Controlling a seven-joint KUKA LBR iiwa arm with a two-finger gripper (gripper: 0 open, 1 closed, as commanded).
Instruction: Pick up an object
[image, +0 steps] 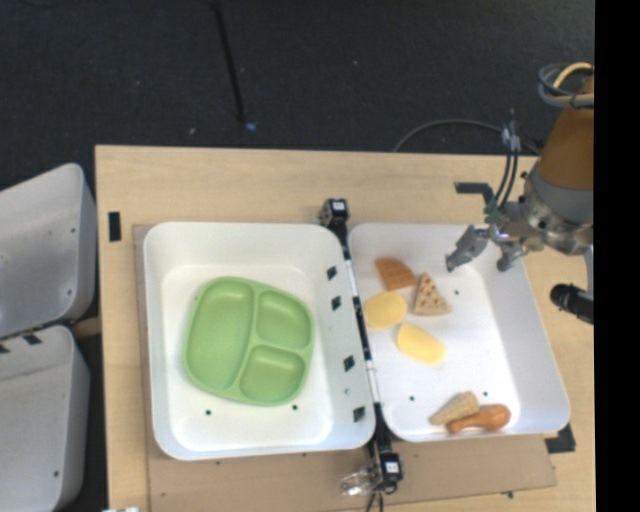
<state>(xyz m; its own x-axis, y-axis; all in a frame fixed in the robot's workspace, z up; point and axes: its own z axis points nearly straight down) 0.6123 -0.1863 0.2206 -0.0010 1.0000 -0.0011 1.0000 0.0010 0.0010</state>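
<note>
Gripper (488, 250) over right bin's (520, 340) far edge, two grey fingers spread, nothing between them. Arm partly cut off at frame edge. In that bin: smooth yellow round piece (385, 311) and yellow oval (421, 344) mid-bin, tan wedge (431, 296), orange-brown slab (395, 273); speckled cracker (455, 409) touching orange sausage shape (482, 419) at near edge. Left bin (165, 400) holds glossy green three-compartment plate (249, 340).

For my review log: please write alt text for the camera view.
The tool hovers open over the right bin, which holds several food pieces. The left bin holds a green divided plate.
</note>
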